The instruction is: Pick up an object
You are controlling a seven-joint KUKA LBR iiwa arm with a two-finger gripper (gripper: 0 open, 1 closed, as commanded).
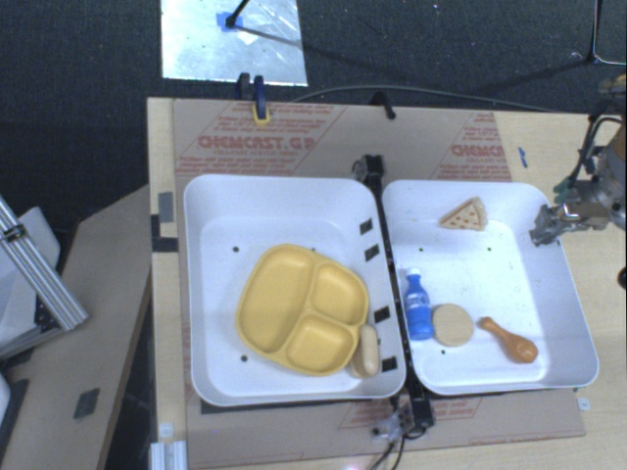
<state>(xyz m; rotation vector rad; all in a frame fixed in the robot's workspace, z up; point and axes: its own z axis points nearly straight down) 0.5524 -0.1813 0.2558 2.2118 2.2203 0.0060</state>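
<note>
At the right bin's [578, 336] far right rim | pincer [547, 225] poised just outside, holding nothing, whether spread or closed I cannot tell | candidates loose in that bin for easy reach: blue bottle [417, 306] touching round wooden disc [453, 325], wooden spoon [508, 340] near, wedge toy [464, 215] apart | left bin [211, 262]: yellow divided tray [301, 307], pale roll [367, 351] beside it.

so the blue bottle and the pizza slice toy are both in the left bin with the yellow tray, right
Not quite. The camera view shows the blue bottle and the pizza slice toy in the right bin, alongside a round cookie-like disc. The yellow tray does sit in the left bin.
</note>
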